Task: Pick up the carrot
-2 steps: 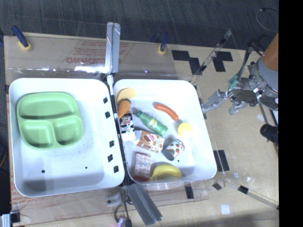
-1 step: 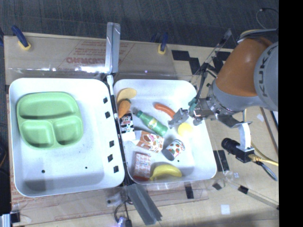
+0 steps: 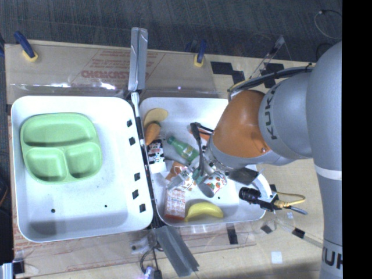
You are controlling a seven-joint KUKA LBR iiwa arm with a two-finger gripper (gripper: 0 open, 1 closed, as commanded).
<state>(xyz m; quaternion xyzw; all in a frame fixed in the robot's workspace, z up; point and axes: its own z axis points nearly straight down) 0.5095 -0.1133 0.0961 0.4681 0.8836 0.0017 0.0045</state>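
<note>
Left bin (image 3: 35, 220): occupied by a green divided tray (image 3: 60, 146), laid flat toward the far side.
Right bin (image 3: 192, 104): crowded with small items under the arm (image 3: 279, 121).
Carrot (image 3: 152, 132): seen near the right bin's far left corner, beside the divider, just below a pale banana-like piece (image 3: 154, 116).
Green bottle (image 3: 181, 149): lying tilted mid-bin, right of the carrot.
Yellow banana (image 3: 203, 210): at the near edge, beside a printed packet (image 3: 174, 201).
Gripper (image 3: 204, 170): lowered among the clutter mid-bin, apart from the carrot; grip cannot be told.
Bench (image 3: 87, 68): brown board with red print, blue clamps (image 3: 26, 46) at the far edge.
Floor (image 3: 174, 10): dark carpet beyond.
</note>
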